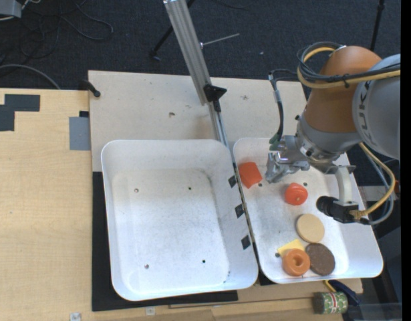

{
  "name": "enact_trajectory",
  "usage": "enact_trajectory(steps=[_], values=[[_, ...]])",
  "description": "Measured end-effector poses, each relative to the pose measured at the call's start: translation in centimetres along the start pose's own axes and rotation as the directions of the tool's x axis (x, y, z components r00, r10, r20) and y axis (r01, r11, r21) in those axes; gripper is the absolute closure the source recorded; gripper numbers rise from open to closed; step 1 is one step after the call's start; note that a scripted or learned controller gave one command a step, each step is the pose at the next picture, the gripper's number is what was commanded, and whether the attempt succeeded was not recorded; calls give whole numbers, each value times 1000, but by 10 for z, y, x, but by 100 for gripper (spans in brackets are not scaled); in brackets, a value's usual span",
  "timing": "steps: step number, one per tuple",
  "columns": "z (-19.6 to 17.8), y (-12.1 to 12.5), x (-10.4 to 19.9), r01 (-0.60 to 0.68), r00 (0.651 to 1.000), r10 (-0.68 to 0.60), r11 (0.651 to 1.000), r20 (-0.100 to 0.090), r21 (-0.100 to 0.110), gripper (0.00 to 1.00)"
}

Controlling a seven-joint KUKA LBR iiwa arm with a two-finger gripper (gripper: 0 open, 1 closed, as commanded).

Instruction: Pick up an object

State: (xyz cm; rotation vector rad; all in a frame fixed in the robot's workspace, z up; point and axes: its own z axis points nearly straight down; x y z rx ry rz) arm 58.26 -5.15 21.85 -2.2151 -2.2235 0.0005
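Arm point(345, 105) bent low — right bin point(365, 263).

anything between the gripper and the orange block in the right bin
No, in the camera view just a short bare strip of the right bin floor separates the gripper from the orange block on its left.

two bins side by side: the left bin point(125, 179) next to the right bin point(365, 259), which contains a block point(250, 174), a cap point(296, 194), two discs point(311, 228) and a ring point(296, 263)
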Motion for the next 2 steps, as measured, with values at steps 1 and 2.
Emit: enact_trajectory(steps=[1, 2], values=[[-6, 13, 56, 1, 1000, -1, 1000, 0, -1, 100], [3, 35, 108, 0, 1000, 0, 1000, 0, 0, 100]])
